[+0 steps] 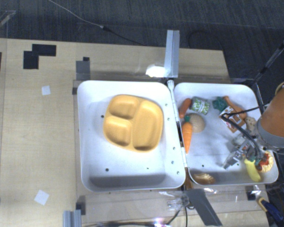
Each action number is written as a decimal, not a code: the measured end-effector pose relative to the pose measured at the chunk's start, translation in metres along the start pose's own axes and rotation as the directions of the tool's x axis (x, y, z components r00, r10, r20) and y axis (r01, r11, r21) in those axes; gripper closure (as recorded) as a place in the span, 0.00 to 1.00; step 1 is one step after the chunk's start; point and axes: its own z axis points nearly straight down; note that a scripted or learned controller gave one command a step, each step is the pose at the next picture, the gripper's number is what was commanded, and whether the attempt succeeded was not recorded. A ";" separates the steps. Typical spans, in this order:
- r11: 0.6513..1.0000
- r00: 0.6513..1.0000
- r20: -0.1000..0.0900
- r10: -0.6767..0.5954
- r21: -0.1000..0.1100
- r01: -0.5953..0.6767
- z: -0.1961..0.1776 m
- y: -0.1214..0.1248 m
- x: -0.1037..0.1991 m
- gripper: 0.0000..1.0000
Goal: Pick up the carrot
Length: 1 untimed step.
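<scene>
Overhead view of two shallow white plastic bins. The left bin (pixel 90 141) carries a yellow three-compartment tray (pixel 132 122). In the right bin (pixel 213 167), the orange tapered toy carrot (pixel 187 135) lies along the left wall, tip toward the near edge, touching a beige rounded potato-like piece (pixel 197 122). The metal two-finger gripper (pixel 236 156) hovers low at the bin's right, well apart from the carrot, beside a yellow banana-like piece (pixel 252 170); finger spacing cannot be told. Judged step: approach, grasp not yet made. The next move calls for travel left and alignment across the carrot's width.
</scene>
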 end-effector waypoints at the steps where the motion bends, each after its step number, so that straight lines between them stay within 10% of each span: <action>1: 0.979 0.979 0.001 0.204 -0.005 -0.204 -0.001 0.087 0.060 0.00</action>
